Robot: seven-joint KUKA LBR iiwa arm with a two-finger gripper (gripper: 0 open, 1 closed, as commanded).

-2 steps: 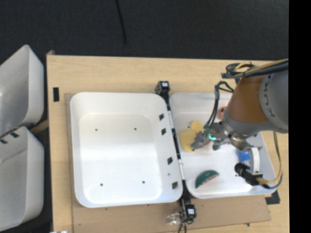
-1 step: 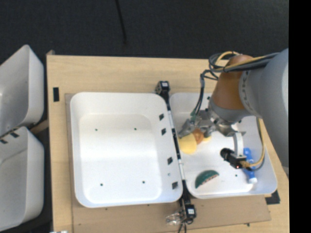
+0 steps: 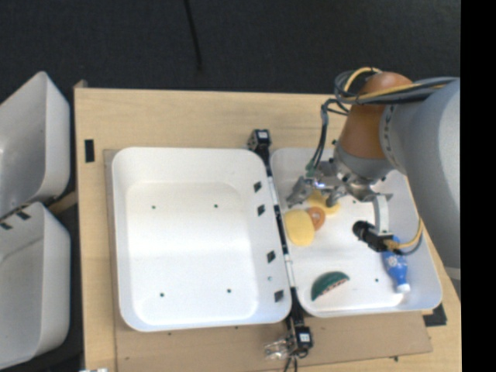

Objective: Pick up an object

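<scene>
Step in hand: approach and grasp of the yellow object point(image 3: 299, 229).

Position. The yellow object lies on the floor of the right bin point(image 3: 349, 256), close against the bin's left wall and about midway along it. The gripper point(image 3: 319, 194) hangs over the bin's far-left part, just beyond the object and slightly toward the bin's middle. The two look close, possibly touching at the object's far edge. The object is not held between anything visible. From this slanted view I cannot tell whether the gripper is spread or pressed together.

Procedure, as judged:
1. Centre the gripper over the object's bulk, moving it toward the bin's left wall and near side.
2. Keep clear of that wall, since contact there would probably deflect the descent.
3. Close across the narrower width. The rounded body may roll away.

A green object point(image 3: 329, 284) near the bin's near wall and a blue-and-white object point(image 3: 396, 270) at its near-right corner lie well apart from the target.
</scene>
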